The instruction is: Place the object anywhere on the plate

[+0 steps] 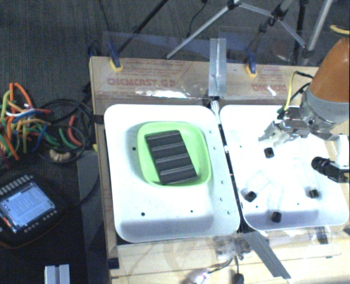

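Since a dark ridged block [171,157] already lies flat inside the green plate [144,136], in the left bin [119,176], the placing itself looks done; my judgement is that the step in hand is the arm [334,81] clearing off. The block rests wholly within the plate's rim, slightly skewed, with nothing leaning on it.

Over the right bin [334,215], near its far right part, hangs the gripper [279,130], well apart from the plate. Its pale fingers point toward the bin's divider, and nothing shows between them. Whether they stand apart or together I cannot tell; they blur into the white bin floor at this angle.

If the block counts as the object, the next move calls for little more than lifting the wrist clear without sweeping across the bins. Should another item be wanted, the arm would have to descend on one of the small dark pieces [269,152] scattered on the right bin's floor, and those look small and awkward to grasp.

Around the bench: a bundle of coloured cables [18,120] and a handheld control pendant [22,206] lie on the floor at the left, and tripod legs [246,5] cross behind the bench. None of these obstructs the path between the bins; the raised divider between them is the one edge to clear.
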`<control>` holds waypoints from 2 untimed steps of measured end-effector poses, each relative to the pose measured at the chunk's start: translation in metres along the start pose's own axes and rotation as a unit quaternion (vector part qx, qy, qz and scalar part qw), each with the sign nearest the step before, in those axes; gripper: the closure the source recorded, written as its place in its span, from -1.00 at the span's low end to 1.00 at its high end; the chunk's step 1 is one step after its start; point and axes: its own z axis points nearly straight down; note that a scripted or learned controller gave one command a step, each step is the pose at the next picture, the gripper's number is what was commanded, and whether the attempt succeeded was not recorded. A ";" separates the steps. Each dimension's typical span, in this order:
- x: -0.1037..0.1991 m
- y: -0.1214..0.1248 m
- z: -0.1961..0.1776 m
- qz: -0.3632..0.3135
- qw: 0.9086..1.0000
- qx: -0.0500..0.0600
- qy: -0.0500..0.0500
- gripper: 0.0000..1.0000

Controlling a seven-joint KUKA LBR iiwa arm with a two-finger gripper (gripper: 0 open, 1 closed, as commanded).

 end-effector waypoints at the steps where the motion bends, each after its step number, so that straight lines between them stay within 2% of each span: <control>1: 0.000 0.000 0.000 0.000 1.000 0.000 0.000 -1.00; 2: -0.015 -0.037 -0.095 0.043 0.999 -0.001 -0.003 -1.00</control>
